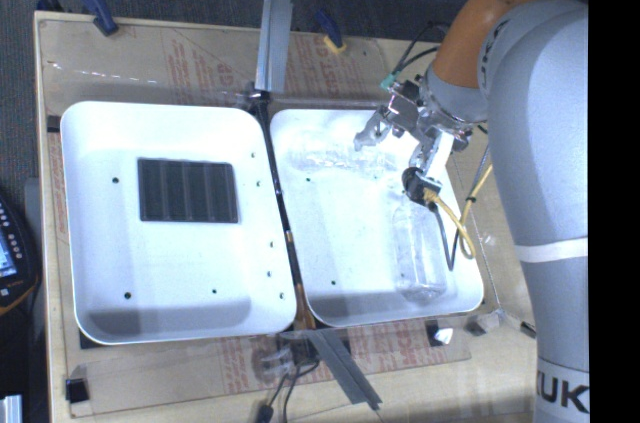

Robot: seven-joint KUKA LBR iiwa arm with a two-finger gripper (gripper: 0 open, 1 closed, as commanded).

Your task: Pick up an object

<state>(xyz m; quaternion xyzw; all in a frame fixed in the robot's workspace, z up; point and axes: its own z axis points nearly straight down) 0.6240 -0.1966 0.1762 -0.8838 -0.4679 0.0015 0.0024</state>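
**Arm hangs over right bin as clear bottles wait**

A dark grey ribbed panel (188,190) lies flat near the middle of the left bin (90,291), the sole item there, well clear of the walls. A black divider (280,211) runs between the two bins.

In the right bin (340,301), two transparent objects are hard to make out against the white floor. One, seemingly a clear plastic bottle (335,157), lies on its side along the far wall. Another clear bottle (418,251) lies lengthwise near the right wall, towards the front corner.

The gripper (398,143), reaching in from the right on the grey arm (540,111), sits over the bin's far right corner, just beside the end of the far bottle. Its fingers (372,133) appear spread apart with nothing between them, so no object is held.

A sound pick would likely mean centring the open fingers across a bottle's narrow width, not its length, and descending squarely; smooth clear plastic may well slip or roll if pinched off-centre. The wall close by leaves little room for the outer finger.
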